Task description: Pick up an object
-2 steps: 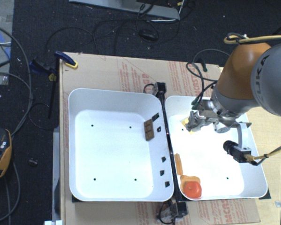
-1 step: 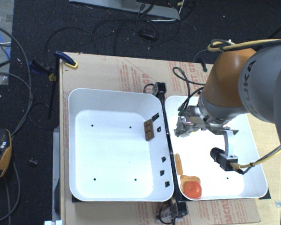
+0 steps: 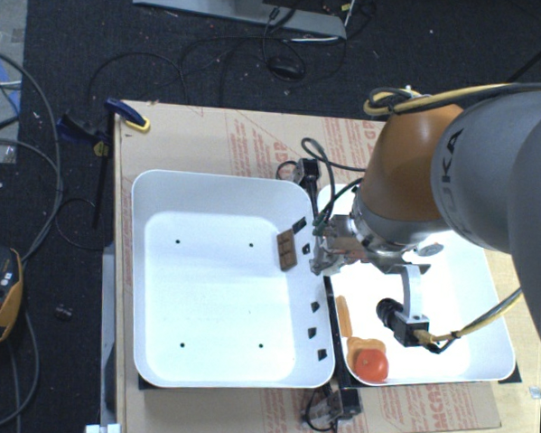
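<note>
Red object: round, lying in near-left corner of right bin.
Orange piece: elongated, just behind the red object, along the bin's left wall.
Arm: over right bin, orange band above wrist.
Gripper: at the divide between bins; cannot tell its state.
Left bin: small brown block against right wall.

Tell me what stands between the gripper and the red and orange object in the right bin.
Nothing visible does. The red and orange object lies at the right bin's near-left corner, with bare white floor beside it toward the arm's wrist.
</note>
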`<state>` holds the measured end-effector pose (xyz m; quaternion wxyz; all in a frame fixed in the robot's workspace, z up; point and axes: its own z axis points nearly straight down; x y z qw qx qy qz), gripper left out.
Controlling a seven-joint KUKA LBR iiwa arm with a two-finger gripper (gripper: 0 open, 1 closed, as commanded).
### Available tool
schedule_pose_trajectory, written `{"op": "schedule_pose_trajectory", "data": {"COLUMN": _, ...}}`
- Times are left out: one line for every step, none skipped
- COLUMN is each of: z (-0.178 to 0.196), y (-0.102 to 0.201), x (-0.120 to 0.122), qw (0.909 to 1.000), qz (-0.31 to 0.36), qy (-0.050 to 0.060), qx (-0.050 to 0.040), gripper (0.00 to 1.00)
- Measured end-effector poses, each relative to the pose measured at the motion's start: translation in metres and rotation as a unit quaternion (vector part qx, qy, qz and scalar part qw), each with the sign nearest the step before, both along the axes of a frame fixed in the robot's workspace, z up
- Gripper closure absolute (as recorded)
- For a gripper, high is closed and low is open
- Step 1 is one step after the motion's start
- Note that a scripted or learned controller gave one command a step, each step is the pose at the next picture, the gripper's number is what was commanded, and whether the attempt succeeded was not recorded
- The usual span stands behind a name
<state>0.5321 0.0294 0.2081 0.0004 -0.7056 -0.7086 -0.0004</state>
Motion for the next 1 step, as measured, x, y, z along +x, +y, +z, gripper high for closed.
{"op": "schedule_pose_trajectory", "data": {"z": 0.0039, "y": 0.0456, "x": -0.0133, "qw": 1.0000, "qz": 0.000, "qy": 0.000, "qx": -0.0001, "gripper": 1.00}}
